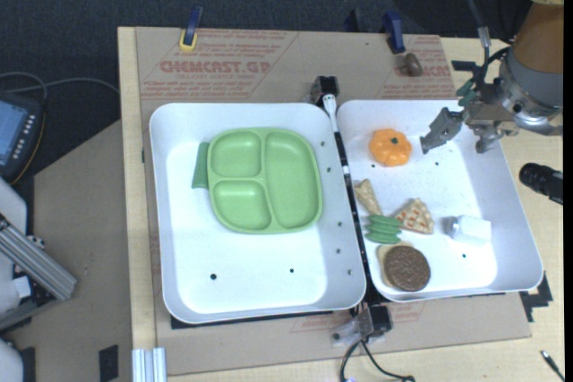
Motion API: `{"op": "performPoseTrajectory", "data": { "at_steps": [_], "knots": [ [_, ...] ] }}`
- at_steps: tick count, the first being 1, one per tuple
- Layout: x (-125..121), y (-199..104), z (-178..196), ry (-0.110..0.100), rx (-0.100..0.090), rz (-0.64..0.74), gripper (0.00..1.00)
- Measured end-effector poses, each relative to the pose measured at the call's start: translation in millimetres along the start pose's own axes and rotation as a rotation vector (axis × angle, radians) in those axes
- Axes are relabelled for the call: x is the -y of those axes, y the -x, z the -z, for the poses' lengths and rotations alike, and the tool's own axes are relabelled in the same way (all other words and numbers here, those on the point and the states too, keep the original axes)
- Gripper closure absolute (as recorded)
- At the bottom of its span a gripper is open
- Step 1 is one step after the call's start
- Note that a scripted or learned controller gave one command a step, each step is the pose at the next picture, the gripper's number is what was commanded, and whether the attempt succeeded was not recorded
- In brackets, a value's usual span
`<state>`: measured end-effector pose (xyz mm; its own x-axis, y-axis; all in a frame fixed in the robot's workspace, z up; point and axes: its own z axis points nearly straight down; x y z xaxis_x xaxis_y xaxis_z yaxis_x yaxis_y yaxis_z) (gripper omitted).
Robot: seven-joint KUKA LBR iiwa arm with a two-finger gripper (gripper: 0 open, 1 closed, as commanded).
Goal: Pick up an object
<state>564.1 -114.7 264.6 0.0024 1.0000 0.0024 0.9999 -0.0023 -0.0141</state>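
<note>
As you scan the right bin (501, 219), list: orange pumpkin (390, 147) at its far left, just left of the gripper (461, 131). Gripper's fingers spread, apparently holding nothing, though the view is coarse. Nearer you: cracker (415, 216), green beans (384, 230), brown cookie (406, 267), white block (469, 228).

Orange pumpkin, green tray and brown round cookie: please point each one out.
orange pumpkin (390, 148), camera view, middle of its top.
green tray (264, 180), camera view, central divider.
brown round cookie (406, 267), camera view, centre of its face.
</note>
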Motion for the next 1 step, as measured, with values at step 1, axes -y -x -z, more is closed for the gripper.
{"op": "performPoseTrajectory", "data": {
  "at_steps": [1],
  "knots": [
    [-2.0,-0.2,6.6,0.013,0.002,0.003,0.00]
  ]
}}
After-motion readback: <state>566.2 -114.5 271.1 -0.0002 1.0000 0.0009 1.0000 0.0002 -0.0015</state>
